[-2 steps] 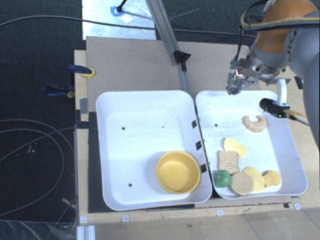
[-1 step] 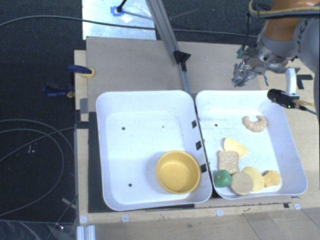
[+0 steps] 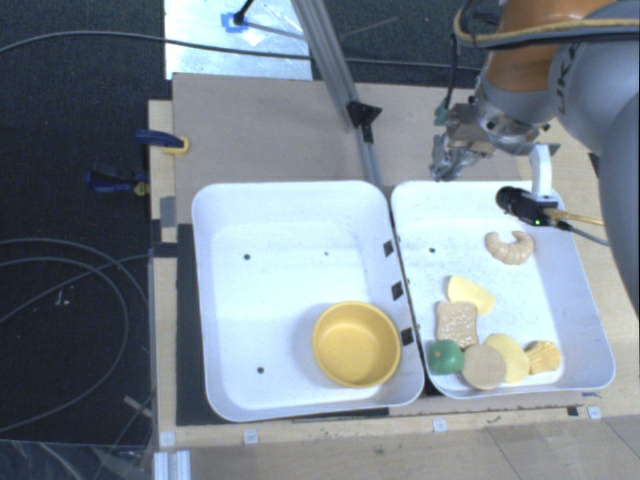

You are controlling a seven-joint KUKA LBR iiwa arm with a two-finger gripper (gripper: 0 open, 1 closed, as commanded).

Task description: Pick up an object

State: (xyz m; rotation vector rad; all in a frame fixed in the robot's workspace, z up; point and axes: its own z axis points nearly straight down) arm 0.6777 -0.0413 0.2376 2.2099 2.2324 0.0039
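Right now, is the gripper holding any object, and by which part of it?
Nothing is held. The gripper hangs above the far edge of the right bin, with no object between its fingers.

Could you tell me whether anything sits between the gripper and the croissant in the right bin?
Nothing visible does. The gripper hangs over the far rim of the right bin, and bare white floor separates it from the croissant. The other food lies nearer the camera.
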